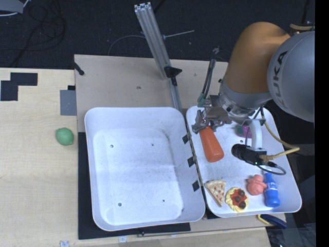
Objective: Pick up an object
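Over the right bin (288, 202), the arm (267, 71) slants down, its jaws (204, 126) grasping the orange cylinder (211, 144).

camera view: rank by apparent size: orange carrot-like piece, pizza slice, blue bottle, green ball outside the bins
1. Orange carrot-like piece, clearly largest, though the gripper covers its top end.
2. Blue bottle and pizza slice: too alike to rank; the bottle is longer, the slice wider.
3. Green ball, smallest by a little.

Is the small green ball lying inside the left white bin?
No. The small green ball lies on the light wooden bench top, outside and to the left of the left white bin.
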Controlling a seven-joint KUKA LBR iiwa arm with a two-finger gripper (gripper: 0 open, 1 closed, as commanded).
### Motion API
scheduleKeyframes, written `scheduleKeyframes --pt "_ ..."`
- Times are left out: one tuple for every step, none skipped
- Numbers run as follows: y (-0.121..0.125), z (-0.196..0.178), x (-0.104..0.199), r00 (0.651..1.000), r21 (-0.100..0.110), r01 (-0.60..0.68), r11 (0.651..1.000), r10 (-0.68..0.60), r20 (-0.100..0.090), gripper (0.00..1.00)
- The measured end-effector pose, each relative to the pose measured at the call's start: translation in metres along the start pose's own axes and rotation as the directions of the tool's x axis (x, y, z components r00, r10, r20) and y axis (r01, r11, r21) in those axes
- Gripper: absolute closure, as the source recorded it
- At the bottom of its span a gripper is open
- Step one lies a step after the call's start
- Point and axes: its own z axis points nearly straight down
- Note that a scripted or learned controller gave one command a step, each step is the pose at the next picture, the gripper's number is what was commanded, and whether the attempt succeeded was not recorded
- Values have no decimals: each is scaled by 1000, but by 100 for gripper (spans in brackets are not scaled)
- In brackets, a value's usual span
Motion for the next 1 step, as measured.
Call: scheduleKeyframes --pt "-14 21 47 1000 2 -1 1000 1 0 100"
